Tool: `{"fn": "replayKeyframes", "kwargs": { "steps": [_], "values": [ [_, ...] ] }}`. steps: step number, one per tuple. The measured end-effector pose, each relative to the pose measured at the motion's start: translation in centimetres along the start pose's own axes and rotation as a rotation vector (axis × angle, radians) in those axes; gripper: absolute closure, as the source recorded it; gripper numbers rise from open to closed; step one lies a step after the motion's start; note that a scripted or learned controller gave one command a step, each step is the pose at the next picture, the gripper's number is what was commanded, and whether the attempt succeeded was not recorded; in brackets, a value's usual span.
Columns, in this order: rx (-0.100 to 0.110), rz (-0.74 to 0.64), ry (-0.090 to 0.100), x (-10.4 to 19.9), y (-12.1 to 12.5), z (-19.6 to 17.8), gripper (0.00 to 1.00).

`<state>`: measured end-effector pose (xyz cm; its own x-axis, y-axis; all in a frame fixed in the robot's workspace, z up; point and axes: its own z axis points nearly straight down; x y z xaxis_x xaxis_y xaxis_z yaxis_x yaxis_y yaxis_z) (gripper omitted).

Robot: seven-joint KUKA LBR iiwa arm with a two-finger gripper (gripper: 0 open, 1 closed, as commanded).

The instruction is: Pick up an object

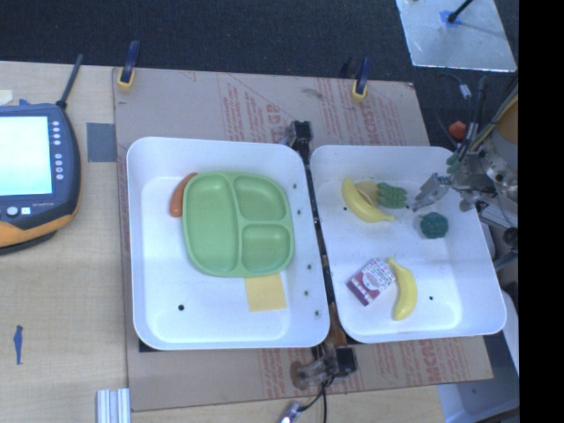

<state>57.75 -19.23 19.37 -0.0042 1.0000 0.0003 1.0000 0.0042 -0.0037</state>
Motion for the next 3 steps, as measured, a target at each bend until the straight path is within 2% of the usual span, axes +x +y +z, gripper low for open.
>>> {"fn": "replayKeyframes", "kwargs": {
  "steps": [1, 2, 3],
  "values": [
    [0.003, -0.001, 0.0, 2.9, 4.5, 10.3, 0.0],
    [-0.001, 0.0, 0.0, 4.3, 7.9, 10.1, 0.0],
    [-0.003, 0.002, -0.001, 3.0, 8.0, 10.1, 0.0]
  ]
}}
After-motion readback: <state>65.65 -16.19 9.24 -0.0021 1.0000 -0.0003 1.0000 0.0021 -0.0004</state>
